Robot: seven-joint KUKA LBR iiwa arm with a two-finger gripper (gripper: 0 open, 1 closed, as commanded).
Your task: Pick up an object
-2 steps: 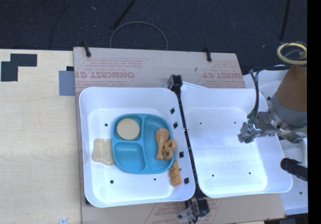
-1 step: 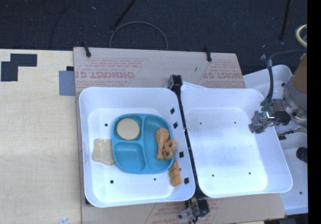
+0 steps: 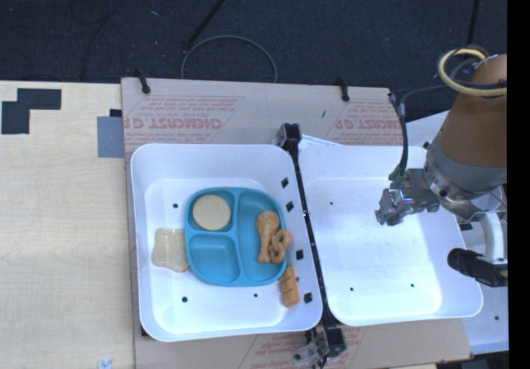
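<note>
Item: 1 blue tray with 3 compartments, lying flat in the left bin. It reads as rigid moulded plastic, light, smooth and likely slippery; its raised rim or the dividing ridges look like the only places thin enough to pinch.

Contents and neighbours:
- 1 pale round biscuit in the tray's upper-left compartment. Probably light and stiff, brittle under a hard squeeze; best taken across its edge.
- 1 knotted pretzel in the tray's right compartment. Likely light and firm, with loops and a narrow body that offer a sure hold.
- 1 tan slice of bread on the bin floor, touching the tray's left rim. Looks soft and flat, so hard to get under.
- 1 small brown chunk on the bin floor just beside the tray's lower-right corner. Small, probably firm, easily gripped across its width.

Pincer: over the right bin, near its upper middle, nothing between its fingers. Whether it is released or clenched I cannot tell at this size.

Relation: every item lies well apart from the pincer, to its left, across the divider between the 2 bins. The pretzel and chunk are nearest; the bread is farthest.
</note>
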